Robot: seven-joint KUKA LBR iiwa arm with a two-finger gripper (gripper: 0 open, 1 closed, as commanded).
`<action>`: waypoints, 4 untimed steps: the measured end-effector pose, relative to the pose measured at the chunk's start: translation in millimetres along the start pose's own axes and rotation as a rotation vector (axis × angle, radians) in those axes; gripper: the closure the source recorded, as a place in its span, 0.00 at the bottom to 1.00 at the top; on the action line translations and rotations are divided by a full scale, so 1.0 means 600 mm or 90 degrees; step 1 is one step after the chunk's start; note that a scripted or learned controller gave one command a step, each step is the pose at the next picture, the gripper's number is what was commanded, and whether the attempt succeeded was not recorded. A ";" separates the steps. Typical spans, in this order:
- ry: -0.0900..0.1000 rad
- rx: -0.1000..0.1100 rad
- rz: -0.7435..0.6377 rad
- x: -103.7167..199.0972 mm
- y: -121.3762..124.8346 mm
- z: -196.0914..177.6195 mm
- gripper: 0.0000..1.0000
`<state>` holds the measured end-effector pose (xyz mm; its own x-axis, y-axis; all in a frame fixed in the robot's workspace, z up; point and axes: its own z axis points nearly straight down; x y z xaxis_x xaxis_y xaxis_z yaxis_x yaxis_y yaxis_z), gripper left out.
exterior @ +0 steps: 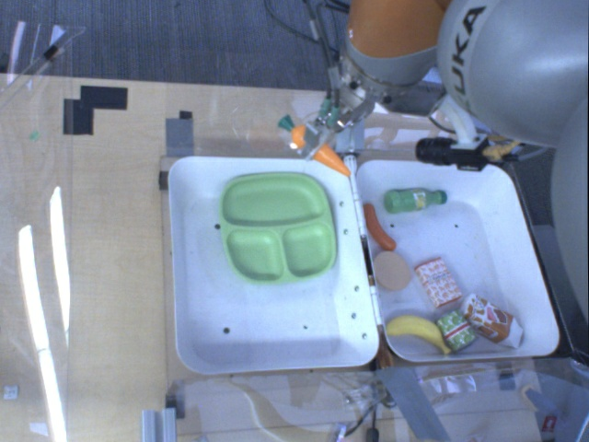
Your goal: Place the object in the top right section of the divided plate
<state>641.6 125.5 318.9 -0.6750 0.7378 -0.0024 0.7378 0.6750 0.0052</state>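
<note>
Gripper [333,134] pinches 1 toy carrot [328,159] near its stem; judged light, rigid, slick plastic, best clamped mid-body.

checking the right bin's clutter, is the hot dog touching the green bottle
Apart. The camera view shows bare white bin floor between the hot dog and the green bottle, which lies above it and to its right.

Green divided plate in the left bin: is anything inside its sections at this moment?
All three sections of the green divided plate look bare. An orange carrot-like object sits by the tool, at the bins' far edge.
</note>
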 end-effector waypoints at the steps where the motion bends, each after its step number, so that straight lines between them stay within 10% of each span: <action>1: 0.000 0.001 -0.198 -0.106 -0.058 0.059 1.00; 2: 0.000 -0.001 -0.173 0.017 0.025 -0.075 1.00; 3: 0.002 0.002 -0.171 0.055 -0.067 0.124 1.00; 4: 0.000 0.000 -0.186 0.114 -0.019 0.010 1.00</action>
<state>587.3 168.2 312.9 -0.8592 0.5117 -0.0031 0.5117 0.8592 0.0046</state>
